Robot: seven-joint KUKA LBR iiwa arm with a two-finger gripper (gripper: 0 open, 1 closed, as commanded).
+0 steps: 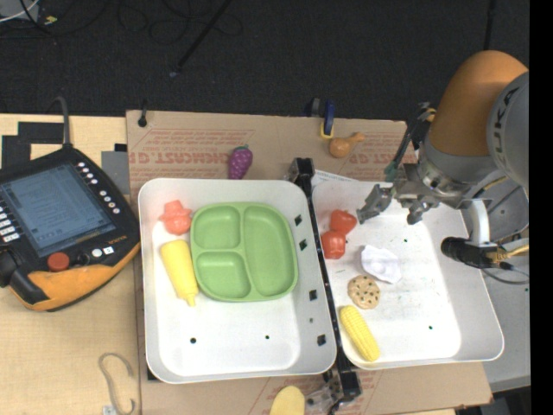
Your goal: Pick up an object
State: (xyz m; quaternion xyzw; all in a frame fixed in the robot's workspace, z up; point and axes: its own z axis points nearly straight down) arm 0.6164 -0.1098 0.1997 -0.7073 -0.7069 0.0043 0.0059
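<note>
Reaching in from the right, the arm (484, 111) hung its gripper (396, 206), fingers spread and empty, over the right bin's (467, 318) upper part.

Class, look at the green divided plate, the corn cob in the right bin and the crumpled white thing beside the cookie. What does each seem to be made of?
Green divided plate: likely moulded plastic, smooth, even colour, soft sheen.
Corn cob: probably plastic or rubber toy food, uniform yellow, slightly glossy.
Crumpled white thing: looks like paper or tissue, matte, creased folds; cloth is possible.
</note>
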